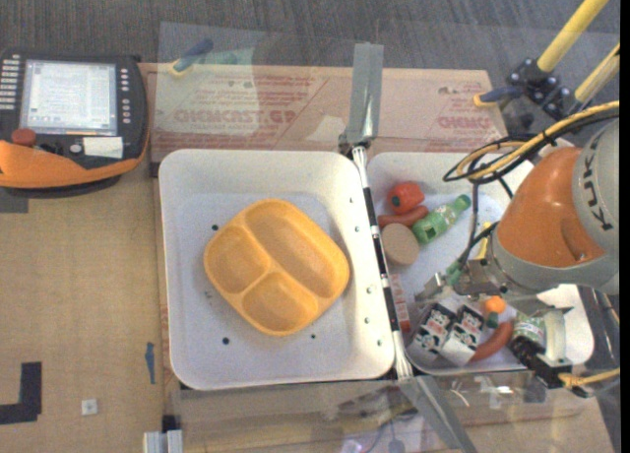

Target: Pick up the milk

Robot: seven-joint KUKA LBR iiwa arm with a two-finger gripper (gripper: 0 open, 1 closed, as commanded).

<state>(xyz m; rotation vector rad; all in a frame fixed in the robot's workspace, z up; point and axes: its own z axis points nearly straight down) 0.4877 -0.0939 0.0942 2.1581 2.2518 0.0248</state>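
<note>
Camera view: slanted look down on two bins, my arm in from the right.
Milk (445, 333): black-and-white cartons, near edge of right bin (433, 167), lying flat.
Sausage (492, 341): red, just right of milk, touching it.
My gripper (471, 289): low over right bin, just above milk; whether it touches, cannot tell.
My fingers: hidden under wrist, spread or closed I cannot tell.
Round tan piece (400, 242): beyond gripper, by the divider.
Green bottle (439, 220): tilted, beside tan piece.
Tomato (405, 195): far end of right bin.
Yellow tray (277, 266): three compartments, middle of left bin (187, 244).
Pendant (69, 118): far left, off the bins.
</note>
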